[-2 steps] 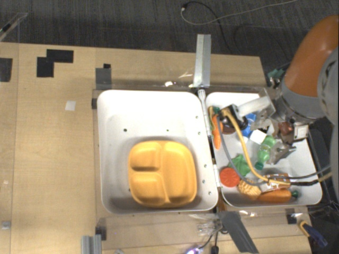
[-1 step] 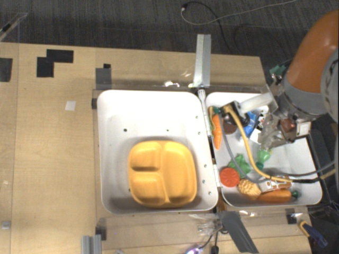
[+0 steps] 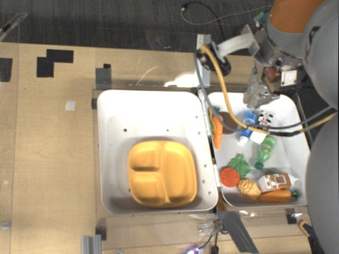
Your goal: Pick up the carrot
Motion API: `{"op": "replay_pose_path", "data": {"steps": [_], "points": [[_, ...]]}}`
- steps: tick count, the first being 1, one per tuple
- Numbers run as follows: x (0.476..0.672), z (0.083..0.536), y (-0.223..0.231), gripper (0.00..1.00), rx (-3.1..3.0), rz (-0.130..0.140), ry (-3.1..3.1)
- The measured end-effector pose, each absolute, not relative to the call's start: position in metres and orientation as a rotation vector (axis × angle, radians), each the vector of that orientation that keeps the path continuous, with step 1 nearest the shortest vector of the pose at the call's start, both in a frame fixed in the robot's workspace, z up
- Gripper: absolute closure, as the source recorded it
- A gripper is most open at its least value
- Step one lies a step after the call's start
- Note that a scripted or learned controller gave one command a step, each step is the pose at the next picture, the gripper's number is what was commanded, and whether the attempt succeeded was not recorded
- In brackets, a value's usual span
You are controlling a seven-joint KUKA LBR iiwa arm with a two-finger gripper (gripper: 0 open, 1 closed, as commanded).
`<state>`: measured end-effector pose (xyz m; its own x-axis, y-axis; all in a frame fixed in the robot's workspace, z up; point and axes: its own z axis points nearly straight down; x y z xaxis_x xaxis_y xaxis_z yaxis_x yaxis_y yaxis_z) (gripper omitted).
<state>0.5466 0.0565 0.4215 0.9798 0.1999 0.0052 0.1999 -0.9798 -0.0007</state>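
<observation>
Two white bins side by side; carrot (image 3: 217,133) against right bin's (image 3: 300,110) left wall, gripper (image 3: 258,98) up and right of carrot, jaw state impossible to tell.

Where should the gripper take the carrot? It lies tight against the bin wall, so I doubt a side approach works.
Probably from straight above, at the carrot mid-body. It lies lengthwise along the left wall of the right bin, green top away from the camera, so the wall side is tight; spanning its narrow width there looks most workable.
</observation>
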Motion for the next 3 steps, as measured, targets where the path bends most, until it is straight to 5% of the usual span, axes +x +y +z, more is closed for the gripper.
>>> {"op": "replay_pose_path", "data": {"steps": [1,2,3], "points": [[0.489,0.259,0.036,1.0,-3.124,0.002,-0.323],[0.487,0.184,-0.078,1.0,-3.12,0.001,-0.352],[0.512,0.142,-0.082,1.0,-3.102,0.002,-0.479]]}}
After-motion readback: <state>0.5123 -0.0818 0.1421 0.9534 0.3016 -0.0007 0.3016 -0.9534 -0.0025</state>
